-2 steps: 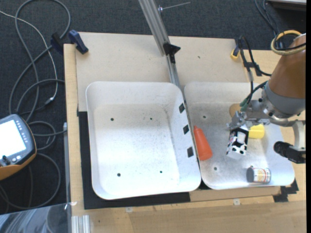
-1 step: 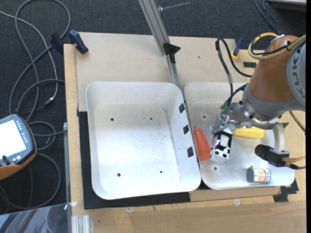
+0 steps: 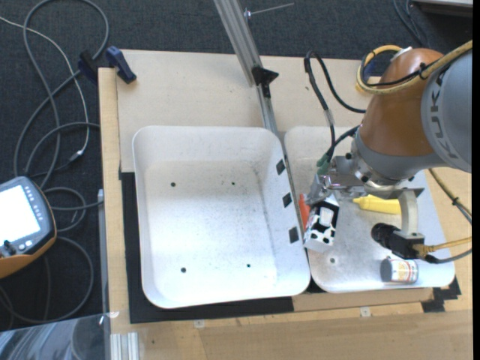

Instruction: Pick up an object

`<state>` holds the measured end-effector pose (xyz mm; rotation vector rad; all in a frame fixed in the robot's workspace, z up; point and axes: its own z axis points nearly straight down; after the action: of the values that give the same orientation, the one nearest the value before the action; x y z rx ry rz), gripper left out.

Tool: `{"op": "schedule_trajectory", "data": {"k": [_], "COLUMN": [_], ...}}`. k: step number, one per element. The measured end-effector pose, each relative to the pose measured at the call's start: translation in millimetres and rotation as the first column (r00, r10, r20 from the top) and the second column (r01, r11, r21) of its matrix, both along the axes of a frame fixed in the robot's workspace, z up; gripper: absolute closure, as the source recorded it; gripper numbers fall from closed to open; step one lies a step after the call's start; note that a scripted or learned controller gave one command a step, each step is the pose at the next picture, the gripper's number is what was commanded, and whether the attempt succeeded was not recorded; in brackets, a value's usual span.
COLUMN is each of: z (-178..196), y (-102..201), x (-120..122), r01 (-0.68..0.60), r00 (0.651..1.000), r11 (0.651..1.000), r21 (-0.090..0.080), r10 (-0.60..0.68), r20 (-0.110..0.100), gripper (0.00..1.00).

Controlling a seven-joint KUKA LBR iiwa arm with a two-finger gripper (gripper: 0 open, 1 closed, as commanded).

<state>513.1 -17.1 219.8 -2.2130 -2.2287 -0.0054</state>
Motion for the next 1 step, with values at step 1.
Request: {"op": "schedule_trajectory", "data": {"k": [1], "z": [9.1], "y": [49.7], "x": [1.2], "r01": [0.0], "r00": [1.0], "r11": [1.0], "r21": [-0.001], "r10": [0.0], "r20": [0.0], "gripper": [1.0]}}
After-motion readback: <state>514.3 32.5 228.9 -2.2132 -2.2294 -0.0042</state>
